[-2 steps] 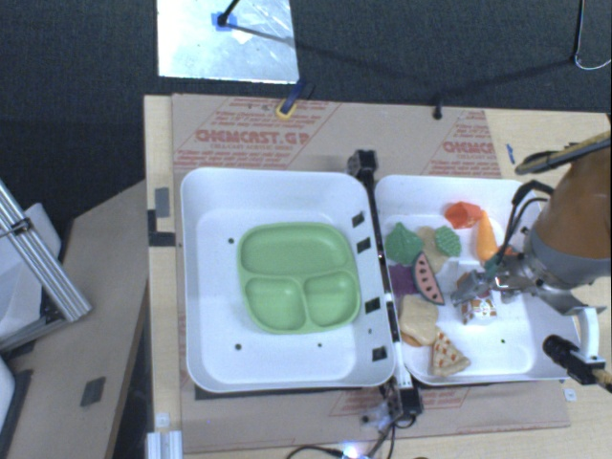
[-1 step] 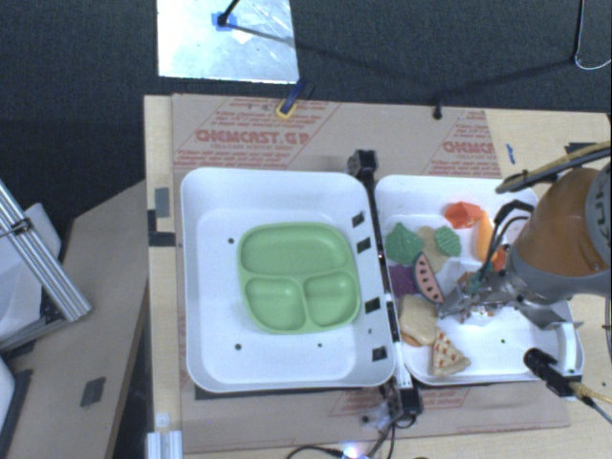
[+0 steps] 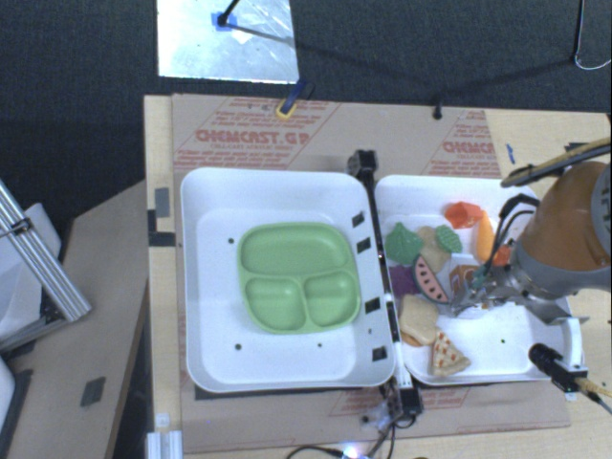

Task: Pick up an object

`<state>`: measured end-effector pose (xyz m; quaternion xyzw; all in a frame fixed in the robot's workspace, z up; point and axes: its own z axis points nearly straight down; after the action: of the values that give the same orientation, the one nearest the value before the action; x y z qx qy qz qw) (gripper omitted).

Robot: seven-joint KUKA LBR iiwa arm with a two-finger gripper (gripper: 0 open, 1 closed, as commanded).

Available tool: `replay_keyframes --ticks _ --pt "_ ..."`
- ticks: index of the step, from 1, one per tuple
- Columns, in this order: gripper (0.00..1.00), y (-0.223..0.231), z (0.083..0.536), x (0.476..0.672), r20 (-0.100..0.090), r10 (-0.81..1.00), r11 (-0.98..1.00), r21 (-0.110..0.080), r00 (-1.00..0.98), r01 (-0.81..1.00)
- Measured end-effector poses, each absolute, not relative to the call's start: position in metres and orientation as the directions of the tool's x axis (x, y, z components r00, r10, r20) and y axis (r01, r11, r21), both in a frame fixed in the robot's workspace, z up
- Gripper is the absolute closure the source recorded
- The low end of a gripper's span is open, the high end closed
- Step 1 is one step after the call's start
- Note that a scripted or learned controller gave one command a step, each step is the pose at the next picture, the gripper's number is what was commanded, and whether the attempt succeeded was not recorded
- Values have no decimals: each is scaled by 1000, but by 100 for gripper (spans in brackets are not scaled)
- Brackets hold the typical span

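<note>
Grey gripper [image 3: 470, 293] | low among toy food [image 3: 430, 280], right bin [image 3: 507, 352] | opening unclear

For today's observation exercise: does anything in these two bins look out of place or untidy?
Nothing stands out. The green divided tray lies flat in the left bin; the toy foods sit jumbled but contained in the right bin.

"CHEMCAST GP" in red print on the brown sheet [image 3: 251, 134] under the bins, readable at top left behind the left bin [image 3: 206, 194]. Same red print repeats at top right around [image 3: 469, 146], slanted and partly cut off, only "CHEMCAST" legible. More red lettering on the sheet's front edge below the bins, too small and blurred to read. No other legible text.
</note>
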<state>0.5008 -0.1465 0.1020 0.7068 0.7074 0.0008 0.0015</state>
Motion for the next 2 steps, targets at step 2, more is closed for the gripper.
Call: replay_keyframes --ticks 2 --pt "100 -141 225 498 -2 1000 5 8 -5 1000"
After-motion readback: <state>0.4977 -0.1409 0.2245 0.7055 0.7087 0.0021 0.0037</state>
